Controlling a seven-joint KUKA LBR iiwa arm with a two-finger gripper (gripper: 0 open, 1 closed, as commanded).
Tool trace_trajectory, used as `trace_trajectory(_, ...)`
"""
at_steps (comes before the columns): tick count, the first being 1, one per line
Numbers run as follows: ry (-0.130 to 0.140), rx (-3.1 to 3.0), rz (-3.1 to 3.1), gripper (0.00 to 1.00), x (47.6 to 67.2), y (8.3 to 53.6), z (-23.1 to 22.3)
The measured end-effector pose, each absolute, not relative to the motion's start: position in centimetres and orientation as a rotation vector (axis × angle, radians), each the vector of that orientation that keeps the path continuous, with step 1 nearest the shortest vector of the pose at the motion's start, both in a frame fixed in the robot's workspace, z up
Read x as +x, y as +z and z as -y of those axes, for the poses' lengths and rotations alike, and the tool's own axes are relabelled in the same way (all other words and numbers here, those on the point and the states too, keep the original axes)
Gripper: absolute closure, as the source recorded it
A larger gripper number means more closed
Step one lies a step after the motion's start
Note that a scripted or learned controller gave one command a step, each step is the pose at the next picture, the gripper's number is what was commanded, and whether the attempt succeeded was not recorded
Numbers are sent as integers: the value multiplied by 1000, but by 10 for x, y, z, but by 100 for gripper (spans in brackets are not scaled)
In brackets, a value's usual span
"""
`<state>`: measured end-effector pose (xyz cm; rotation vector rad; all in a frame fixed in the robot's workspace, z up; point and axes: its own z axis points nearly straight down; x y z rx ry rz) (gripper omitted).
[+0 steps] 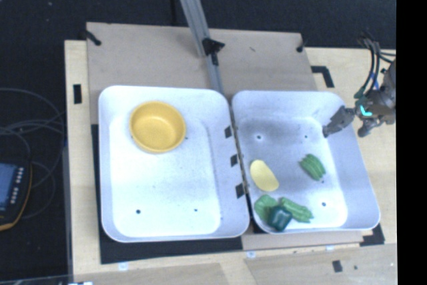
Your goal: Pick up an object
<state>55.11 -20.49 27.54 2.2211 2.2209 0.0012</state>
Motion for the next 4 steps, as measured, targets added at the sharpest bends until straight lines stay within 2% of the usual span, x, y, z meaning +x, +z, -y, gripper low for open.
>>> trace_trajectory(1,1,2221,-2221,0,551,275,205)
trace_trajectory(2,-4,2225,-2221,0,549,229,214)
trace_trajectory(4,-5,2225,-2223,0,540,110,204)
